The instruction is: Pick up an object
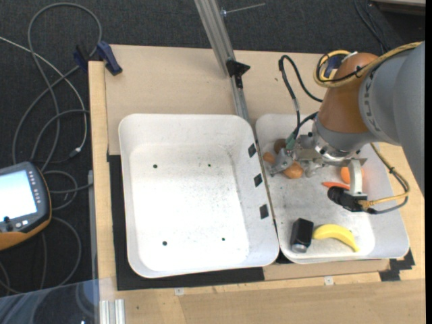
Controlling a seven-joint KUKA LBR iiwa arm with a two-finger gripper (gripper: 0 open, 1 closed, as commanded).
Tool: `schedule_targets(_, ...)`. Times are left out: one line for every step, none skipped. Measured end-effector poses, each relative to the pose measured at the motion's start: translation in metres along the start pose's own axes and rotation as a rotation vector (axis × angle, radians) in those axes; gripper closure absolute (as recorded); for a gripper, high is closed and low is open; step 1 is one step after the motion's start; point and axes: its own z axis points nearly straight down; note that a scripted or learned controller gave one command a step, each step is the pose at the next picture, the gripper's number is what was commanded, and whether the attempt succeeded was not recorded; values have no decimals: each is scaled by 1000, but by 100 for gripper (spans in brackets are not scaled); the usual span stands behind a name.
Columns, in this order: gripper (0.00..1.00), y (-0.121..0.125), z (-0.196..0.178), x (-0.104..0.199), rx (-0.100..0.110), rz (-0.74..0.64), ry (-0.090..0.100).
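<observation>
A: We log the likely target first: a small orange-brown object (293, 171) lying in the right bin (388, 238), near its upper left, close to the wall shared with the left bin (182, 194).

B: Agreed. The pincer (289, 162) sits low right at it. Is it clamped, apart or together?

A: We cannot tell; the wrist and its fittings mask that spot. We do not record a hold.

B: Other contents of the right bin: a second brownish object (269, 157) just beside the first, a banana (335, 235) and a black block (301, 234) near the front edge, an orange piece (345, 175) under the wrist.

A: Step in hand, as we judge it: the descent or closing onto the orange-brown object. Lift not yet done.

B: The next move calls for a firm close on that one item alone, then a straight rise clear of the bin wall above the surface (169, 79). Risk: the neighbour gets nudged or pinched along.
</observation>
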Motion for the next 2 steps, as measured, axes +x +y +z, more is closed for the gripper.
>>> schedule_targets(100, 2, -15, 0, -9, 0, 0)
schedule_targets(100, -2, -78, 2, -16, -2, -3)
